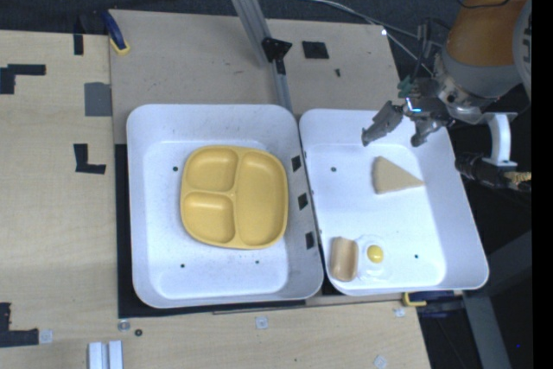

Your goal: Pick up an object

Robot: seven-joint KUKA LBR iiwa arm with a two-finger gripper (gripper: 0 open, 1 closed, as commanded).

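While end effector (pixel 400 130) hovers open, wedge (pixel 396 176) below, yellow plate (pixel 234 195) left.

The grey arm (pixel 484 22) reached in from the right, its orange band uppermost above the wrist. Its gripper (pixel 401 130) hung low with both fingers spread apart and nothing between them.

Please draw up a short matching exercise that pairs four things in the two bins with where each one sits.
Things:
1. yellow divided plate
2. tan wedge
3. fried egg toy
4. gripper

Places:
A. right bin's near edge, beside a tan roll
B. above the right bin's far end
C. middle of the left bin
D. right bin, just below the gripper in the picture

Pairs: 1-C, 2-D, 3-A, 4-B
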